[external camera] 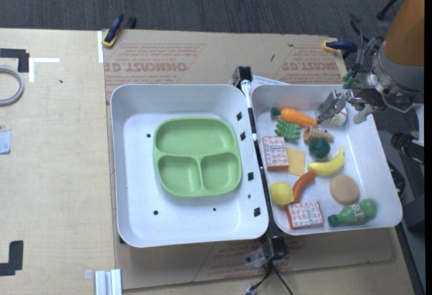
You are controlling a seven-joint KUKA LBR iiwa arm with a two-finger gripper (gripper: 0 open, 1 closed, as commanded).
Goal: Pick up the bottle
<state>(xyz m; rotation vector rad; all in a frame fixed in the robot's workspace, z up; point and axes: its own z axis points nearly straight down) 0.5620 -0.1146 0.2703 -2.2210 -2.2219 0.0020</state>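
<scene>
The bottle (352, 213) is green with a paler label and lies on its side in the near right corner of the right bin (383, 172). My gripper (332, 111) hangs over the far part of that bin, just right of the toy carrot (298, 116). It is well away from the bottle, with nothing visibly held. The grey arm with its orange band (405, 34) comes in from the right edge.
The right bin also holds a banana (328, 164), a round bun (345, 188), a lemon (281, 193), a red sausage (303, 185), two small red boxes (305, 214), cheese and green vegetables. The left bin (128, 172) holds a green divided tray (198, 156).
</scene>
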